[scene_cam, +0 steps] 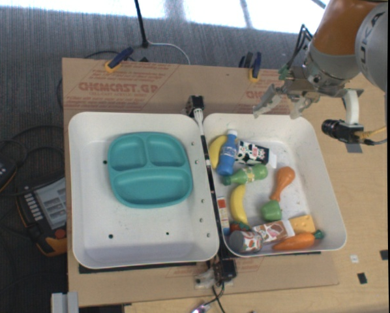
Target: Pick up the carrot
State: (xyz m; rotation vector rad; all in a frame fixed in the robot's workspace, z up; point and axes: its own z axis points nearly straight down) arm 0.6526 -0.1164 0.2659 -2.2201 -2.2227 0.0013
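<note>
Carrot (294, 242) lies near-horizontal along right bin's (325, 175) front wall — green top rightward; pincer (283, 104) spread wide, empty.

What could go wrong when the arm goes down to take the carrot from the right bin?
The carrot lies at the near edge of the right bin, touching a snack packet and a yellow block, so the gripper might catch those instead. It also sits close to the bin wall, which may block one finger. An orange drumstick toy nearby could be mistaken for the carrot.
</note>
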